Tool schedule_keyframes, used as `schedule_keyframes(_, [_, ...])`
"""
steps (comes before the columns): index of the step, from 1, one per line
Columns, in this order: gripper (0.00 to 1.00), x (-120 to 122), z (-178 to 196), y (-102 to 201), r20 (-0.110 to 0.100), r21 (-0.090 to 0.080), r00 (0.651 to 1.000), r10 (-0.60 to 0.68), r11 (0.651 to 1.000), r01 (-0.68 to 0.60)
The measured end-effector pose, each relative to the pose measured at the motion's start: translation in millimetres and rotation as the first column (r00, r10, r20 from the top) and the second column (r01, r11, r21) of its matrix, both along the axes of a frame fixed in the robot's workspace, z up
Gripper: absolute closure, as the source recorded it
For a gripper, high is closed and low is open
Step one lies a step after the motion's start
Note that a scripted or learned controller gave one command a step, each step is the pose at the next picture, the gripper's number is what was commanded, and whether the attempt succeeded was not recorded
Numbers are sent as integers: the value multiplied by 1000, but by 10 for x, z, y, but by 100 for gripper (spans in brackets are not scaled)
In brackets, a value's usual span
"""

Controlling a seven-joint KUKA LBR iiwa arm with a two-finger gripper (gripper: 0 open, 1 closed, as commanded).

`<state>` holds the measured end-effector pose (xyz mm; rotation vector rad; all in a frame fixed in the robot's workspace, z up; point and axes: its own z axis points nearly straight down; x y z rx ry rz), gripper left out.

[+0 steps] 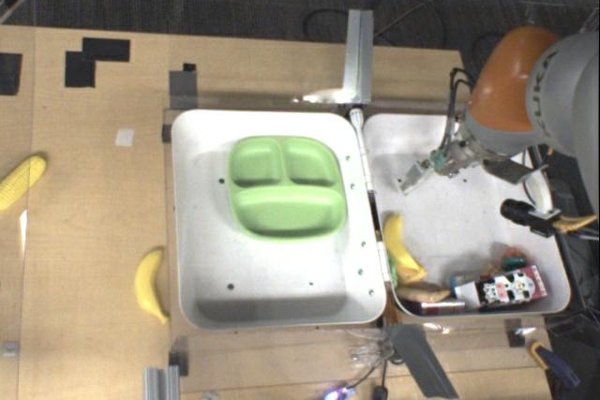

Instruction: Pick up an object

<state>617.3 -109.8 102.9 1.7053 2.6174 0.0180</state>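
Gripper (412, 178) hangs over bare floor of right bin (469, 229), upper-left part; cannot tell its state, nothing seen in it. Candidate objs sit along bin's near wall: banana (398, 250) at left wall, small printed box (506, 288) w/ clutter to its right. Wall-hugging probably makes approach awkward. Left bin (202, 220) holds green divided tray (284, 185).
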Motion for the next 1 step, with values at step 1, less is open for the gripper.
schedule_keyframes(1, [0,467,-140,48,-13,-1,1000,15,1000,-15])
